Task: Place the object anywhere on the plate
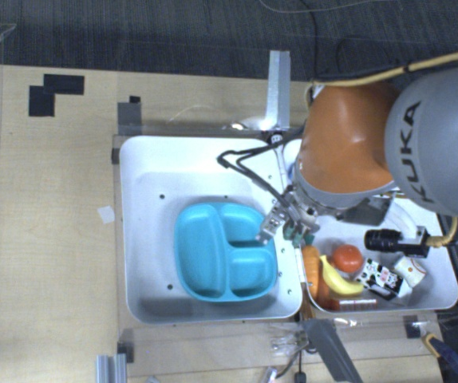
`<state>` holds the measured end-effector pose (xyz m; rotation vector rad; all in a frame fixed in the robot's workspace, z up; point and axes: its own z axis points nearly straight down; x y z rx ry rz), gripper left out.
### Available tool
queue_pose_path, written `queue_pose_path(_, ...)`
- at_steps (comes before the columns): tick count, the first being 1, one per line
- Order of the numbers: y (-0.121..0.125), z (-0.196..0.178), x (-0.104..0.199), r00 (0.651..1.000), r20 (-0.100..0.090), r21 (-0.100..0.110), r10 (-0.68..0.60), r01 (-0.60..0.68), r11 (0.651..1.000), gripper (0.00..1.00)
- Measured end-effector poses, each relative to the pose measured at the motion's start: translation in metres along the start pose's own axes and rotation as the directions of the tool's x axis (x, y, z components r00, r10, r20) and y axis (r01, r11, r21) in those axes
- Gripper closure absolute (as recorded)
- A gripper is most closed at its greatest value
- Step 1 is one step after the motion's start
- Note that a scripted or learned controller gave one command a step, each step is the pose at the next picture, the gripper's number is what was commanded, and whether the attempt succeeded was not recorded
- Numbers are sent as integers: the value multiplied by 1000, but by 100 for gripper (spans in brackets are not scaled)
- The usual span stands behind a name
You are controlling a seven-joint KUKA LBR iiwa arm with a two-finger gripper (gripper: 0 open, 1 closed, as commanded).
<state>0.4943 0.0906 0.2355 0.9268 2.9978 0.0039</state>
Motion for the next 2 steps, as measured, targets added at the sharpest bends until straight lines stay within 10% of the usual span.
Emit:
queue_pose_path(1, 21, 42, 2, 999, -3, 2, 45, -45, 999, 100)
queue_pose_path(2, -37, 52, -16, 940, -1, 4, 341, -341, 940, 100)
